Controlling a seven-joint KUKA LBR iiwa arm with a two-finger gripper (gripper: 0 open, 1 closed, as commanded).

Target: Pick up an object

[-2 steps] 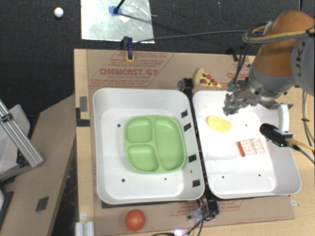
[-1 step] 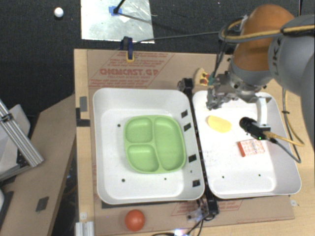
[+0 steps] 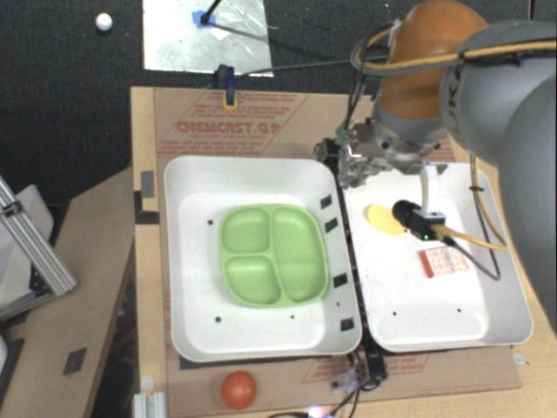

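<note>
Overhead, gripper [image 3: 352, 165]: hung over right bin's [image 3: 435, 313] far corner; grip could not be told
Left bin [image 3: 193, 233]: held green divided plate [image 3: 274, 255]
Right bin: held yellow piece [image 3: 380, 219]; apparently a red packet [image 3: 444, 262]

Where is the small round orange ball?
In the camera view the orange ball sits outside both bins, on the brown board by the near rim of the left white bin.

The arm [image 3: 509, 94] is smooth and grey, with a rounded orange band [image 3: 431, 55] above a silvery wrist [image 3: 392, 146], thin yellow and black cables [image 3: 496, 50], and a small dark gripper [image 3: 346, 169].
</note>
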